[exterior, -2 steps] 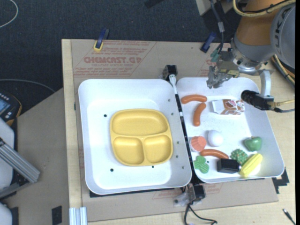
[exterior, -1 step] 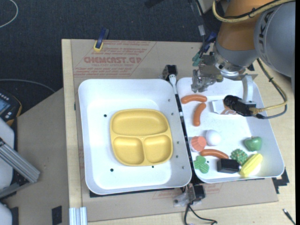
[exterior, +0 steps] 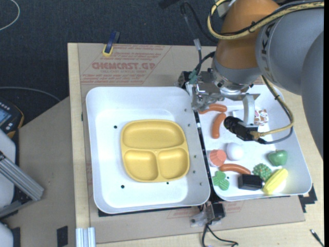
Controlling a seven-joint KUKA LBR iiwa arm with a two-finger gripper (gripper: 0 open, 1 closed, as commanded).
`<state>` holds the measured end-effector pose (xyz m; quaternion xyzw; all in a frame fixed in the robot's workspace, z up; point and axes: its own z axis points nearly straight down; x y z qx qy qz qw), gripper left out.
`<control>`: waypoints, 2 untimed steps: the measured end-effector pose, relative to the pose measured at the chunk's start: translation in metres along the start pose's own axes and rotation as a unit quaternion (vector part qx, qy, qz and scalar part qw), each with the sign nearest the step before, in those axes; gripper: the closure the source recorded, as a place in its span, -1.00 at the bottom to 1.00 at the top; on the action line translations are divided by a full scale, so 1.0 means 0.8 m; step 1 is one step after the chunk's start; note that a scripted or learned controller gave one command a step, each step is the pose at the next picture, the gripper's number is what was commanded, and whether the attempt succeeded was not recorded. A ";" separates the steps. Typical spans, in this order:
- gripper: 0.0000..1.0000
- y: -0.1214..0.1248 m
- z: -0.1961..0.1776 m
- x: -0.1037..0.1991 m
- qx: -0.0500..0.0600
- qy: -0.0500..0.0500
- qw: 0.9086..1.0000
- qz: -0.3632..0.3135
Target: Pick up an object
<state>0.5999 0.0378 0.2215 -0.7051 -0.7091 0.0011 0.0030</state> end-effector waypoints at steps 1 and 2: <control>1.00 -0.046 0.008 0.054 0.000 0.000 1.000 0.000; 1.00 -0.032 -0.013 0.059 -0.005 -0.001 1.000 0.002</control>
